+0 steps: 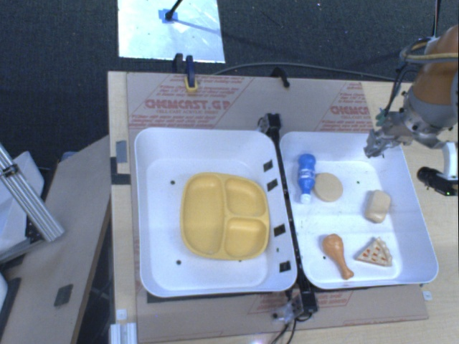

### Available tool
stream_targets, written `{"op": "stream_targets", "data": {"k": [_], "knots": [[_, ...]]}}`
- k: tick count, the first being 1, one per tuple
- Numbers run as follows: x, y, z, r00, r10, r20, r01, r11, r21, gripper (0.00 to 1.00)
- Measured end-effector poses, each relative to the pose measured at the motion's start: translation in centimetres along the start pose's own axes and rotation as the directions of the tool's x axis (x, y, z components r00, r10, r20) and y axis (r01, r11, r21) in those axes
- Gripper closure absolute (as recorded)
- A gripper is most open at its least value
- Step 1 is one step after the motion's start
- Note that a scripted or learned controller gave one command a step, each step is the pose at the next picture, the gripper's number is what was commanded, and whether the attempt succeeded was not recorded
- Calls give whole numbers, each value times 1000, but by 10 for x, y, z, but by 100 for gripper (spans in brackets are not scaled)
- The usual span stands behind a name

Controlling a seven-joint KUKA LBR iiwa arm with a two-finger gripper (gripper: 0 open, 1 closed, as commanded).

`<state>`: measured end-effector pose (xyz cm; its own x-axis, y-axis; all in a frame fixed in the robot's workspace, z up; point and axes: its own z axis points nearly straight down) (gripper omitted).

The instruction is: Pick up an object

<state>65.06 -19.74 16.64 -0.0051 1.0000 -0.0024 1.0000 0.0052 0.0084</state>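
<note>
Blue bottle [306, 175] lying in right bin [412, 213] near its left wall, round cracker [328, 187] touching it, bread chunk [378, 206], drumstick [337, 254], pizza slice [375, 253] nearby, gripper [376, 145] over the bin's far right corner, grip unclear, yellow plate [224, 216] in left bin [158, 192].

Even, fairly bright overhead light falls on the bench. The white bins [215, 149] look slightly washed out, with soft, short shadows under their rims. A shiny sheet [170, 20] at twelve o'clock shows pale glare. The dark floor at eleven o'clock appears grainy. Overall sharpness is modest, and the arm [430, 84] at two o'clock looks slightly blurred.
</note>
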Motion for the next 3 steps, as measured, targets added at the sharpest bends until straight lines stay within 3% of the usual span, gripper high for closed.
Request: {"op": "stream_targets", "data": {"k": [2, 3], "knots": [[-1, 4, -99, 1000, 0, 0, 0, 1000, 1, 100], [38, -15, -97, 1000, -2, -3, 2, 1000, 8, 100]]}}
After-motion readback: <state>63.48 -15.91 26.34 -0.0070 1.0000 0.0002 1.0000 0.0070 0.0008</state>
